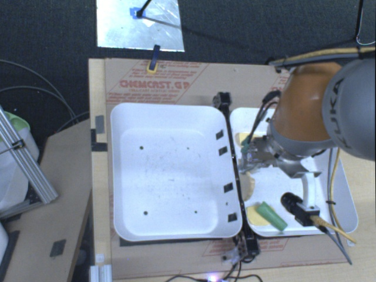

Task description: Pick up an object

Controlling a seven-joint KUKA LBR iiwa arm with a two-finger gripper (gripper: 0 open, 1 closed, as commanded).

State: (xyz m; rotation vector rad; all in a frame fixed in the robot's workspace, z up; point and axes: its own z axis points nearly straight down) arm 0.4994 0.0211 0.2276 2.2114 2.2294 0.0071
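gripper (251, 155) over right bin (273, 184) | grip state: cannot tell | green block (271, 215) touching yellow piece (254, 215), apart from gripper

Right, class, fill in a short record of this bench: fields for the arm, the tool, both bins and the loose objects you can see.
arm: grey with an orange band, reaching in from the right
tool: over the left side of the right bin
left bin: white, shallow
right bin: white, holds the loose objects
green object: at the bin's front, lying across a yellow piece
pale yellow piece: nearer the rear
grasp: cannot be judged from this view
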